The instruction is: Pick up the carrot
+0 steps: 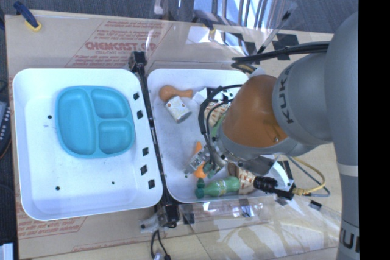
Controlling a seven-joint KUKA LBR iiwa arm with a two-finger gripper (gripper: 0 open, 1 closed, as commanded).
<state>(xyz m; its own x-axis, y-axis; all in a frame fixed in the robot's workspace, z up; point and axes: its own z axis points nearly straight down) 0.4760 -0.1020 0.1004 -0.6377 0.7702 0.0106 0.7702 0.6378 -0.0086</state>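
The carrot is a small orange piece low in the right bin, near the bin's middle. A second orange bit shows just below it, and I cannot tell whether both belong to one piece. My gripper is down in the bin between these two orange patches, right over them. The arm's orange band and grey wrist hide the bin's right half.
A green bottle lies along the right bin's front wall, just below the gripper. A tan drumstick-shaped toy and a white block sit at the bin's back left. The left bin holds a blue divided plate.
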